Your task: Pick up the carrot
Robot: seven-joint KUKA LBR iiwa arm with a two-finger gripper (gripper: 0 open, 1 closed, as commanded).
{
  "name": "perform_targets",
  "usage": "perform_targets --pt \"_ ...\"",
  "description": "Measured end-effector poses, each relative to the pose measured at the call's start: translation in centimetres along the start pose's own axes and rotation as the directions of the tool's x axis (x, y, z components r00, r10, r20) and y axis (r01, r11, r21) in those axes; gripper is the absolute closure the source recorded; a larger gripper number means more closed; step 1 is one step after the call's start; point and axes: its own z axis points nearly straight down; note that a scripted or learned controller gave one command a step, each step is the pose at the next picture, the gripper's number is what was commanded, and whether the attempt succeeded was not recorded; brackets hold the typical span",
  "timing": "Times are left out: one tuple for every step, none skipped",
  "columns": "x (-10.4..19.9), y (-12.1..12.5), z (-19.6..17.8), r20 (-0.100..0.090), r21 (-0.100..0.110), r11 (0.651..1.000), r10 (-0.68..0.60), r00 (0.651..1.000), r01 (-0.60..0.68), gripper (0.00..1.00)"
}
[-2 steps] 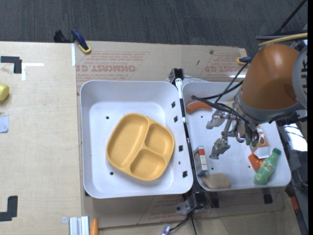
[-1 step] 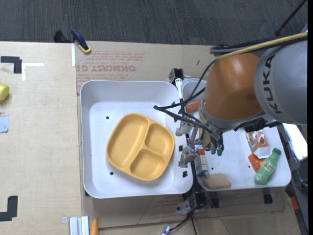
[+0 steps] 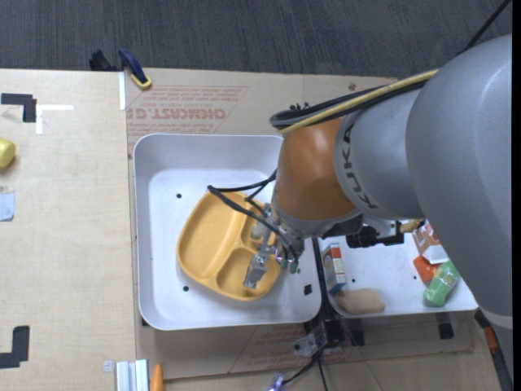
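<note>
A: Two white bins on the counter [image 3: 65, 259], side by side. What sits in the left bin [image 3: 155, 218]?

B: One yellow divided tray [image 3: 203, 243], lying slantwise across the floor of the bin. Nothing else noted in it.

A: Arm position?

B: Grey arm [image 3: 456, 161] in from the right, orange band [image 3: 313, 177] over the seam between the bins. The claw [image 3: 259, 274] hangs over the tray's lower right compartment, close to the tray's rim. Black cables [image 3: 240, 194] loop from the wrist across the tray.

A: Claw apart or together?

B: Cannot tell; it is small and grey against the yellow, seen from above. Nothing visible in its grip.

A: Carrot?

B: Orange piece with a green end, taken to be the carrot [image 3: 433, 282], in the right bin [image 3: 391, 287] near its far right side, partly under the arm. Well apart from the claw.

A: Other items in that bin?

B: A tan rounded lump [image 3: 361, 301] at the front edge. A small red and white carton [image 3: 333, 267] by the left wall. A red and white packet [image 3: 425, 236] just above the carrot.

A: Outside the bins?

B: Printed cardboard [image 3: 187, 108] under the left bin. A yellow object [image 3: 5, 153] at the counter's left edge. A blue and yellow clip [image 3: 134, 68] at the back
</note>
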Motion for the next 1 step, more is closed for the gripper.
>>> perform_targets --pt "-0.19 -0.11 -0.71 0.004 0.002 1.000 0.001 1.000 -0.001 1.00"
